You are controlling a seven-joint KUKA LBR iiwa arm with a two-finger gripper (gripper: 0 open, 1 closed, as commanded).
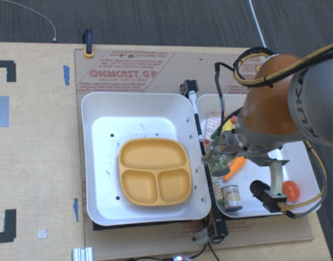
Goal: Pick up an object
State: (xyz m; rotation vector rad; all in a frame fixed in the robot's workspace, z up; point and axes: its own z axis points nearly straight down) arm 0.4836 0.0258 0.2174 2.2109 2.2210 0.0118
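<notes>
Gripper down low at the nine o'clock edge of the right bin, hard against the wall it shared with the left bin. The arm reached in from three o'clock, and its orange bulk covered much of the right bin. Whether the gripper was open or shut, nobody could tell from that angle, and nothing was visibly caught in it.

Plenty of candidates lay close by. The orange carrot lay tilted at four o'clock from the gripper, just beside it. Something green and mottled, too small to name, sat between the two, possibly touching the gripper. At five o'clock from the gripper, the small can stood near the bin's six o'clock wall. Farther out toward four o'clock, well apart from the gripper, sat the round red-orange tomato. Up at twelve o'clock from the gripper, a red-and-white printed packet lay flat by the wall, partly hidden under the arm.

Over in the left bin, the yellow divided plate rested flat, slightly toward five o'clock of centre, its three compartments facing up. Both bins sat on the pale wooden bench.
</notes>
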